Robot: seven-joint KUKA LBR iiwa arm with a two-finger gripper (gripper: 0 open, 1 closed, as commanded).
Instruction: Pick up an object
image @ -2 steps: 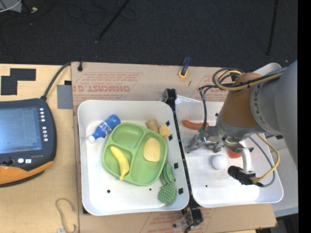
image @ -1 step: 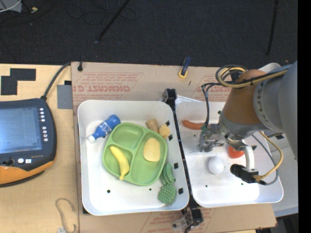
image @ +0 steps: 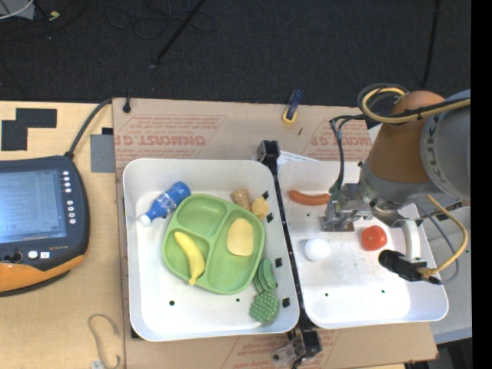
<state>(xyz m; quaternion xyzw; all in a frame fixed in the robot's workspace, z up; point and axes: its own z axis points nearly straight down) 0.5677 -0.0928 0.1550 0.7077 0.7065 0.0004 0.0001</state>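
In the right bin [image: 361, 306] lay a white ball [image: 316, 248], a red tomato-like ball [image: 373, 237] and an orange sausage [image: 308, 198], well apart from one another. The pincer [image: 338, 220] hung between them, just beside the sausage's right end, and nothing showed between its tips; whether they stood apart or together could not be told. The left bin [image: 146, 298] held a green divided plate [image: 211, 244] bearing a banana [image: 190, 256] and a yellow piece [image: 240, 237], with a blue bottle [image: 165, 201] at its upper left. A pendant with a screen [image: 34, 214] rested on the counter [image: 58, 314].
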